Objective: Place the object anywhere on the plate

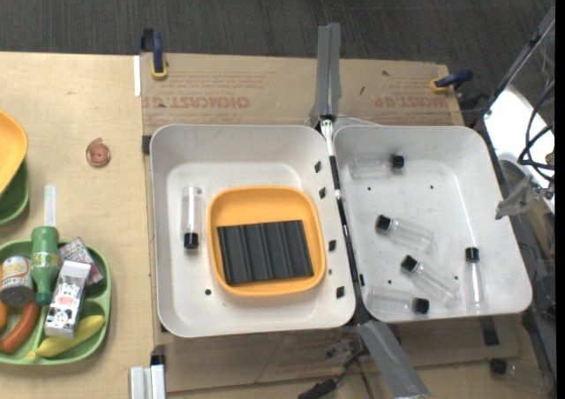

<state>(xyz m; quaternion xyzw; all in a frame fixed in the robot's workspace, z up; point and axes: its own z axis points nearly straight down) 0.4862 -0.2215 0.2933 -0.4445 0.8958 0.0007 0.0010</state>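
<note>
An orange plate (262,198) sits in the middle of the left bin (168,300); a dark ridged pad (265,252) lies flat on it. Just left of the plate, one clear vial with a black cap (190,216) lies on the bin floor, cap toward the front. Several more clear black-capped vials are scattered in the right bin (494,168): one near the back (386,161), one mid-left (402,229), one in the middle (425,274), one at the right (474,278) and one at the front (399,303).
On the bench to the left stand a green tray of toy food (53,300), a yellow bowl over a green one (11,163) and a small pink disc (98,154). Clamps (155,53) hold cardboard behind the bins. Cables and a metal frame (525,194) crowd the right side.
</note>
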